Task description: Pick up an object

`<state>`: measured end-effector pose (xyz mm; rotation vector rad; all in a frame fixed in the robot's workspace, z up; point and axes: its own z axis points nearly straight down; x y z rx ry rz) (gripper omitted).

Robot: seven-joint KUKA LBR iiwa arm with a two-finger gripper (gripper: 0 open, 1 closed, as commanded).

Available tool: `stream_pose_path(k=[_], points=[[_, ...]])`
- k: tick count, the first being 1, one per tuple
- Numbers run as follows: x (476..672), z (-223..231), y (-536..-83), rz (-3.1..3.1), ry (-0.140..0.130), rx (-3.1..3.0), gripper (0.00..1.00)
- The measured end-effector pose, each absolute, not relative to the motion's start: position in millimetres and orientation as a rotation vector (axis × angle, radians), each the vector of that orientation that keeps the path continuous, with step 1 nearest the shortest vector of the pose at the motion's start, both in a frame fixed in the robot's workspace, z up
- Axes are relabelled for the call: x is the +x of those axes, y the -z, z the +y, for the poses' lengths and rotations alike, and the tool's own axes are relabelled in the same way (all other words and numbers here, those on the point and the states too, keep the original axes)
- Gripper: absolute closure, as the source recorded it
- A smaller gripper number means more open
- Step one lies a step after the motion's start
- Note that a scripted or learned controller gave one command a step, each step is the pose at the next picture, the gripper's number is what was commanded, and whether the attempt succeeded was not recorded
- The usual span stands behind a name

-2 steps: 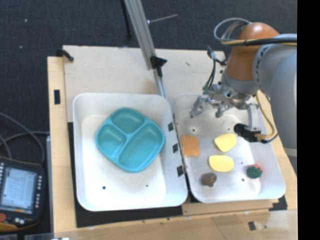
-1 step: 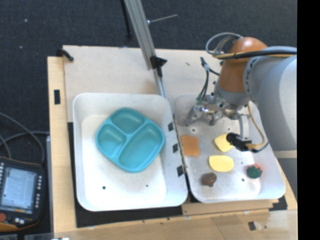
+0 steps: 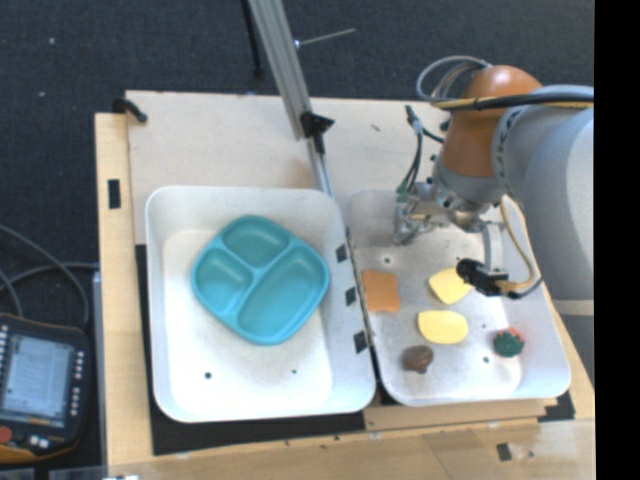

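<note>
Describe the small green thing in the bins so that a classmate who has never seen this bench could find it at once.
Start at the right bin, the one that the grey arm reaches over. Go to its corner nearest the camera on the right side, past the two yellow pieces. There lies the green thing: small, round, dark green with a touch of red on top, unlike the brown lump and the orange square.
</note>
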<state>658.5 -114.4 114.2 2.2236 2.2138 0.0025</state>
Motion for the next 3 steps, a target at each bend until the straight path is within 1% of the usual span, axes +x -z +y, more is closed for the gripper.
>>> stream_pose_path(k=[2,3], points=[[665.5,-118.3,-210.6,2.219,-0.007,2.216,1.00],[651.6,-66.1,-208.2,2.228,-0.001,2.216,1.00]])
